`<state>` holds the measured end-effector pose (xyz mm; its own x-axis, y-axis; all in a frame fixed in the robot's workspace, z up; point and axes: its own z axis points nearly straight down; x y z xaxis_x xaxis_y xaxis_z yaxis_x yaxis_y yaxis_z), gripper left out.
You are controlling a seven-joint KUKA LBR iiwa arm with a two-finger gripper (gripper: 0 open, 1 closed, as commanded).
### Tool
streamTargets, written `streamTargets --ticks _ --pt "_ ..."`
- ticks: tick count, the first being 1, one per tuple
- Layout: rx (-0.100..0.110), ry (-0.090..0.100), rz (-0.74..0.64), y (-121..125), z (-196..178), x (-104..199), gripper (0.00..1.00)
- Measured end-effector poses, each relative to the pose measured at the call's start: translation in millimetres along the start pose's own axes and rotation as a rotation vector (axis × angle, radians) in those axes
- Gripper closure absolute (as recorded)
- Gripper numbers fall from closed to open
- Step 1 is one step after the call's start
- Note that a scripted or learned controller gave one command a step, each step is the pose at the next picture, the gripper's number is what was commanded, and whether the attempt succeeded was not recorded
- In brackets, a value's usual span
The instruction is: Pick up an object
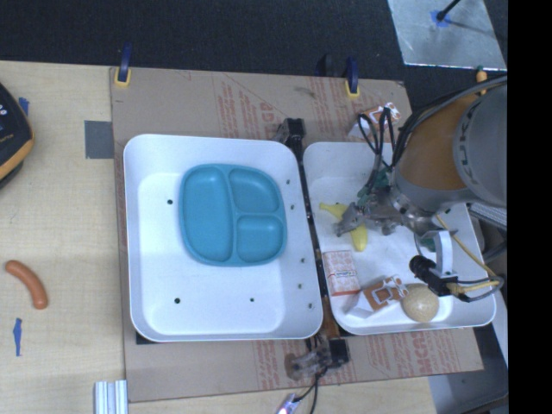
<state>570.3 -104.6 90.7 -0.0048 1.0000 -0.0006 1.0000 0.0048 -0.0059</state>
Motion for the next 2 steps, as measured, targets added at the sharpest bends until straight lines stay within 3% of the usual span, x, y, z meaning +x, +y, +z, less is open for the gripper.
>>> streamTargets --ticks 1,2 --pt "0.000 -0.002 -0.002 0.5 -10.9 -1.3 1.00" --pt "-0.004 0.001 0.000 8.0 -101.8 75.2 1.00"
